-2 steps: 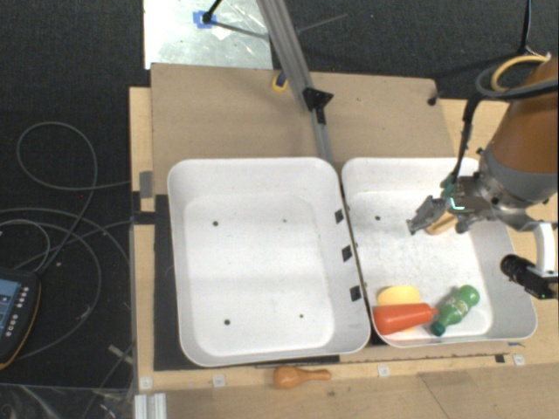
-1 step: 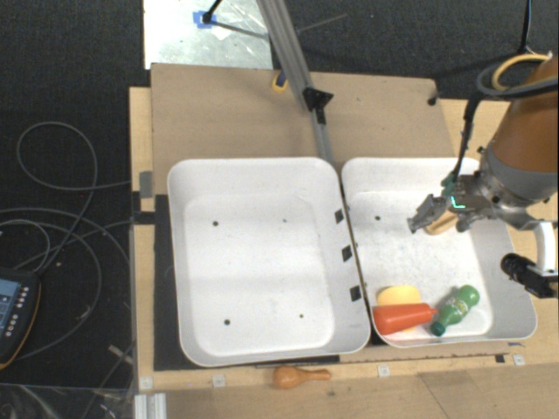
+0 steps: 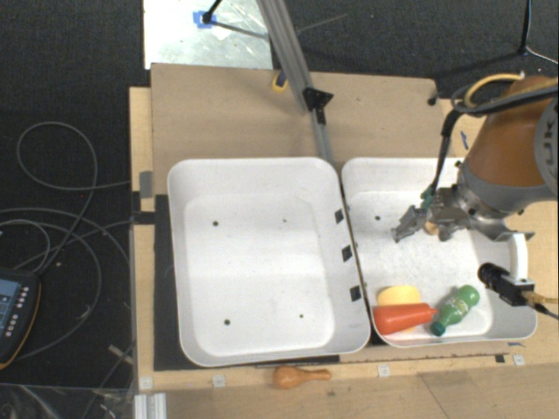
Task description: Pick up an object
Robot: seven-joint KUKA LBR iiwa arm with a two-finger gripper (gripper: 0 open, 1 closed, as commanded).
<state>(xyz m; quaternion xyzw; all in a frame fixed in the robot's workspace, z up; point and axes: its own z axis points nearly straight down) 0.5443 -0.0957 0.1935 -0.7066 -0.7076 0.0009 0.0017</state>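
Two-finger grey metal gripper (image 3: 409, 225) over right white bin (image 3: 367, 182), finger state: cannot tell. Orange carrot-shaped toy (image 3: 403, 318), yellow round toy (image 3: 397, 295), green plastic bottle (image 3: 455, 309) near front wall, well below-right of gripper; carrot axis left-right.

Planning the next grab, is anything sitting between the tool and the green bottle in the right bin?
Nothing visible. The tool is over bare bin floor, and the green bottle lies nearer the front wall, beside the orange carrot.
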